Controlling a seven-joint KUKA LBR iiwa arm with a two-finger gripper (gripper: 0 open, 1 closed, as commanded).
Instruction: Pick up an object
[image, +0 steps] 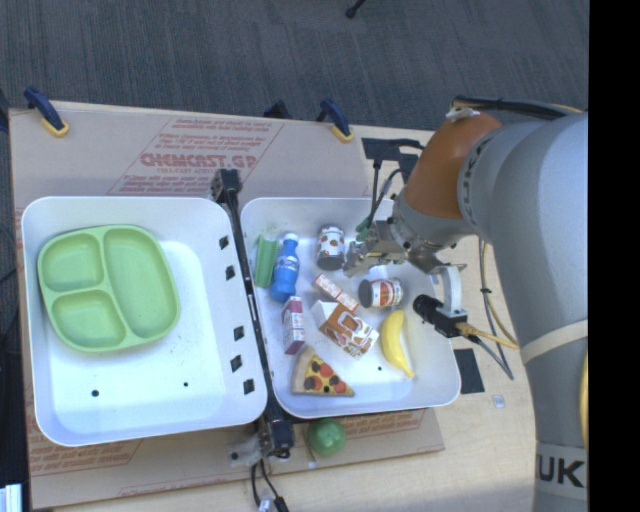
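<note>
The left bin (60, 400) holds a green divided plate (105, 287), the right bin (435, 375) a clutter — bottles, jar (381, 293), banana (396, 343), pizza slice (321, 376) — beneath the pincer (368, 252), whose state I cannot tell.

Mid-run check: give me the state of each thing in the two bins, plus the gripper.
Green divided plate: flat in the left bin, nothing on it.
Blue bottle: lying on its side.
Green bottle: lying beside the blue one.
Can: tipped over.
Jar: on its side.
Banana: lying flat.
Pizza slice: lying flat.
Gripper: low over the right bin, finger state unclear.
</note>
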